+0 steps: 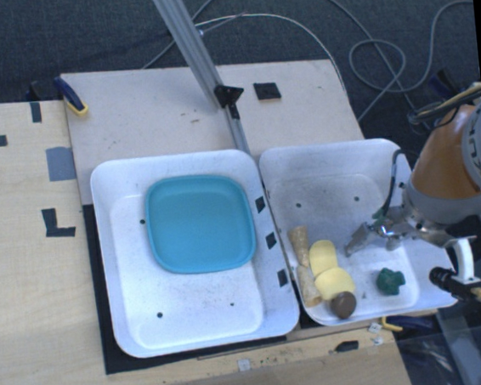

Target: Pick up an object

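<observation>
Green object (391,280) lies near gripper (358,241), whose fingers seemingly gape, holding nothing.

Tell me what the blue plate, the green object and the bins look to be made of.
Blue plate: likely plastic, with a uniform turquoise colour and a smooth, soft sheen. Green object: possibly rubber or foam, matte and lumpy; too small to be sure. Bins: thin moulded white plastic, judging by the rounded corners and raised rims, scuffed grey with use.
</observation>
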`<state>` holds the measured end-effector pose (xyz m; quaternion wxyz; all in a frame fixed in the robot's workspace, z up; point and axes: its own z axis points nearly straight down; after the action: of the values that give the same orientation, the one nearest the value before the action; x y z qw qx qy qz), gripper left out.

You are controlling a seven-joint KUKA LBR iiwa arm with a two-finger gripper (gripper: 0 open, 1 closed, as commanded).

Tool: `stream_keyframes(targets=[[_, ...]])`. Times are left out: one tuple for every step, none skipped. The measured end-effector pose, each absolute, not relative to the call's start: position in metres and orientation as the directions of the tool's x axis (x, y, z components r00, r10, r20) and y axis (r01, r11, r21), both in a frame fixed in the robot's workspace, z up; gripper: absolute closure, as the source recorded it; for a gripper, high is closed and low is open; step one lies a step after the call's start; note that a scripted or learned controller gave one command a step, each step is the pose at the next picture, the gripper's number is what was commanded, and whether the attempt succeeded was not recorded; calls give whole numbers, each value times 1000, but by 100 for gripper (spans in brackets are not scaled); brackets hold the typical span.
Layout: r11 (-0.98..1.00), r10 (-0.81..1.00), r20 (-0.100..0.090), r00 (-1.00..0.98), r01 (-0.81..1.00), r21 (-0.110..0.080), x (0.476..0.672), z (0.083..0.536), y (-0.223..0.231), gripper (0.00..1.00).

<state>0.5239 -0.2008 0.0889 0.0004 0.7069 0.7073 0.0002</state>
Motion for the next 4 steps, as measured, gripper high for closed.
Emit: stream_keyframes(targets=[[0, 1000, -2, 0, 1000, 4, 525, 101, -202, 100], [0, 1000, -1, 0, 1000, 4, 519, 158, -208, 100], [1, 1000, -1, -1, 1000, 4, 520, 205, -199, 100], [0, 1000, 0, 0, 1000, 0, 520, 203, -199, 100]])
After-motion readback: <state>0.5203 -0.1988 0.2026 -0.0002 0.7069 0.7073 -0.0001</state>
